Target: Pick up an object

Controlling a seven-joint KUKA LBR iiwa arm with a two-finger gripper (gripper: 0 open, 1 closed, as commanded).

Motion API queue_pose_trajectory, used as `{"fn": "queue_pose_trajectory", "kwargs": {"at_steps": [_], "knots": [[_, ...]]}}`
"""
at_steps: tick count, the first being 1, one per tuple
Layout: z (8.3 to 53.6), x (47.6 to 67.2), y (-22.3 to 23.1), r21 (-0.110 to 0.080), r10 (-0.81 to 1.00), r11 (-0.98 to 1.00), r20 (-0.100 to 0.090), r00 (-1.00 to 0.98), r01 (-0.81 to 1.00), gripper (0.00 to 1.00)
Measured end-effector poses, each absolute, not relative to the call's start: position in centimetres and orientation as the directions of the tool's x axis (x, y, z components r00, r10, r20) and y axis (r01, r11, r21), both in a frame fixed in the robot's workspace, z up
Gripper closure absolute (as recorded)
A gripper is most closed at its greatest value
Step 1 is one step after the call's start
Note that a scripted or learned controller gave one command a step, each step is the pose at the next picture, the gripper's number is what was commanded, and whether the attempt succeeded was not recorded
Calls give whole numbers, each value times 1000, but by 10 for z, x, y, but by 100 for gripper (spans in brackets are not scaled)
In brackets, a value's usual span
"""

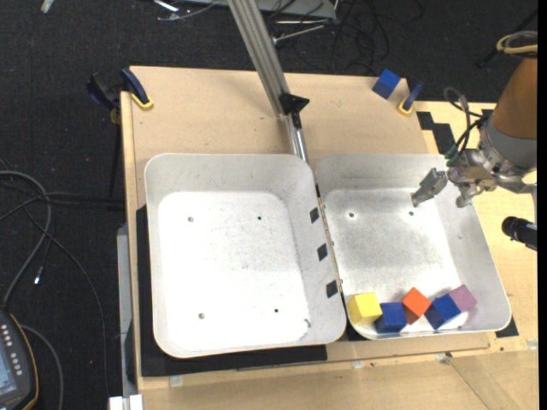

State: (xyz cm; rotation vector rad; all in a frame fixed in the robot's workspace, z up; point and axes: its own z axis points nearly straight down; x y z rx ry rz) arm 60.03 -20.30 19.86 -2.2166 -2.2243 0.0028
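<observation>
Foam-looking cubes bunched along the lower edge of the right bin [479, 246], lower right of frame: yellow cube [365, 305], orange cube [416, 301], purple cube [462, 297]. Probably light, stiff, easily nudged; best pinched across flat faces, yellow most exposed. Gripper [444, 188] at right edge, above them, fingers spread, holding nothing.

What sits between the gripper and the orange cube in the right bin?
Nothing: in the camera view, bare speckled white bin floor separates the gripper from the orange cube, which sits with the other blocks along the bin's near edge.
</observation>
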Motion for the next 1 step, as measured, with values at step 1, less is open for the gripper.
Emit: {"fn": "queue_pose_trajectory", "kwargs": {"at_steps": [1], "knots": [[219, 559, -168, -2, 1000, 4, 1, -4, 1000, 0]]}}
